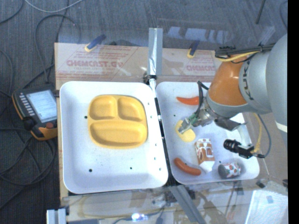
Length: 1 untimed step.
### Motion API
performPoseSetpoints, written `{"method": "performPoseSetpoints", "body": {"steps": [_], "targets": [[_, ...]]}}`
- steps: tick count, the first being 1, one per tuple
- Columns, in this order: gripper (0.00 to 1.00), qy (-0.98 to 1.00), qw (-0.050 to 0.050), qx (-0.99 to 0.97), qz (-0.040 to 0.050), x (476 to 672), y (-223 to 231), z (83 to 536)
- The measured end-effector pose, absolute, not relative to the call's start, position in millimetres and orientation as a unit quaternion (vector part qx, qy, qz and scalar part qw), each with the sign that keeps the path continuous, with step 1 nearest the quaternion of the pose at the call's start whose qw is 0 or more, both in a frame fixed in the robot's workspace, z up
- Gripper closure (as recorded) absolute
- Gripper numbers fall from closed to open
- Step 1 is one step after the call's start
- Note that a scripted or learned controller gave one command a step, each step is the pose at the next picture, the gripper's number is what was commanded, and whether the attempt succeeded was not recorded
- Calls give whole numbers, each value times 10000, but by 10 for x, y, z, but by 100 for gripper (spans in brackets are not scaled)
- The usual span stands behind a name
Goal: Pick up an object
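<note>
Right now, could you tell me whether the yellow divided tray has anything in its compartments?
Empty. The yellow divided tray sits in the left bin, and all three of its compartments show only bare yellow surface.

yellow tray [117, 121], white bins [74, 171], orange-banded grey arm [243, 85]

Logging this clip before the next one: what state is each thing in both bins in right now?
Yellow three-compartment plastic tray: flat in the left white bin, nothing in it.
Pale yellow round object: in the right white bin, under the gripper.
Orange carrot-shaped toy: lying apart.
Red sausage-shaped toy: lying apart.
Orange-and-white carton: on its side.
Grey can: on its side.
</note>
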<state>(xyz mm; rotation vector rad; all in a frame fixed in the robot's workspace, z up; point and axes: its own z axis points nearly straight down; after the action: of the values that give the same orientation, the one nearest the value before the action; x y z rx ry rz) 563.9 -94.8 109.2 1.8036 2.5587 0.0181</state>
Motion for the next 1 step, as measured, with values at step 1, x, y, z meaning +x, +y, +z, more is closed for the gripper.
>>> {"method": "performPoseSetpoints", "body": {"steps": [1], "targets": [[100, 8162, 0, 5777, -18, 5972, -541, 2099]]}}
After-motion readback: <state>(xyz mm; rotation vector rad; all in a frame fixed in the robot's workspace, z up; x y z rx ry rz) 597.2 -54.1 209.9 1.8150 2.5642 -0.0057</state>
